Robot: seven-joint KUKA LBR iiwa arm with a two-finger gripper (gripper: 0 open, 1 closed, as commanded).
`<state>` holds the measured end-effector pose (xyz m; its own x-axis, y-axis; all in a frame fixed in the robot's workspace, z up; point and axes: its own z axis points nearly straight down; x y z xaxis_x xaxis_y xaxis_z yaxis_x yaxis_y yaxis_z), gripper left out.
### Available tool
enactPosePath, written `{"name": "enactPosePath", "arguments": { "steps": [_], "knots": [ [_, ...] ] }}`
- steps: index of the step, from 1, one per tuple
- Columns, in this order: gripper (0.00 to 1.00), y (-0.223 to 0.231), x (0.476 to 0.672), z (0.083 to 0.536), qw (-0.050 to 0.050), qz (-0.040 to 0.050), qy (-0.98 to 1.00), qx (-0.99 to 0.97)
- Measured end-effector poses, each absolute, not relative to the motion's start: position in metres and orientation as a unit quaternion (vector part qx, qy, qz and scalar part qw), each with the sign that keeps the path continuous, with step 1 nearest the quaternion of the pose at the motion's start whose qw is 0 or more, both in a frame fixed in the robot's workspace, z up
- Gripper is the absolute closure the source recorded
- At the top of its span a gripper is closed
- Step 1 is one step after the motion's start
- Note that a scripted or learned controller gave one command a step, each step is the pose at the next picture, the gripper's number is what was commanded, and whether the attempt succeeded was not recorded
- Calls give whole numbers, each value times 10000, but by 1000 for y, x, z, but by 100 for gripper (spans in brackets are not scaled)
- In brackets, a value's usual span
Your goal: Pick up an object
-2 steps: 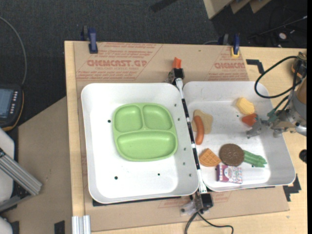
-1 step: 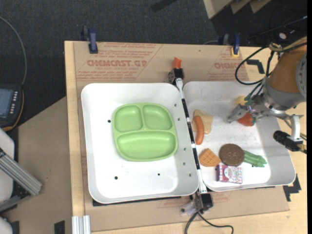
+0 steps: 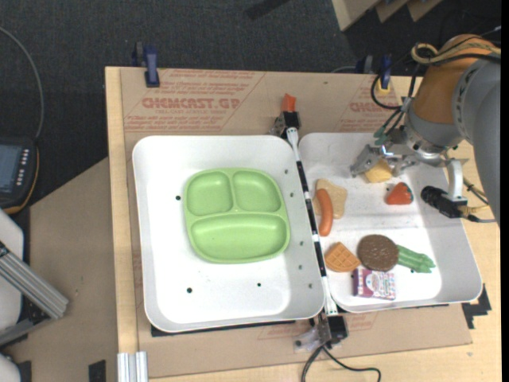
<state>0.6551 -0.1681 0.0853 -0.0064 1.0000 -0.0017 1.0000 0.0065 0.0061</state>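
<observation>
Camera view: the gripper (image 3: 380, 159) sits low in the far part of the right bin (image 3: 453, 289), fingers spread a bit around a pale yellow wedge (image 3: 380, 171); contact is hard to make out, so can't tell if it's gripped. The wrist hides the bin's far right corner, and the arm is cut off at the frame edge.

Count: 2 bins. The left bin (image 3: 159, 285) has 1 green divided plate (image 3: 235, 215). The right has 1 wedge, 1 strawberry (image 3: 399, 193), 1 hot dog (image 3: 324, 212) on a bread slice (image 3: 336, 197), 1 waffle piece (image 3: 341, 256), 1 brown cookie (image 3: 377, 252), 1 green veg (image 3: 416, 259), 1 pink packet (image 3: 374, 283).
</observation>
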Motion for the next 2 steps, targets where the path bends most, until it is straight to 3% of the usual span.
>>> {"name": "enactPosePath", "arguments": {
  "steps": [1,2],
  "knots": [
    [100,-172,653,96,26,0,7081,7061],
    [100,-100,608,172,-4,8,7090,7052]
  ]
}}
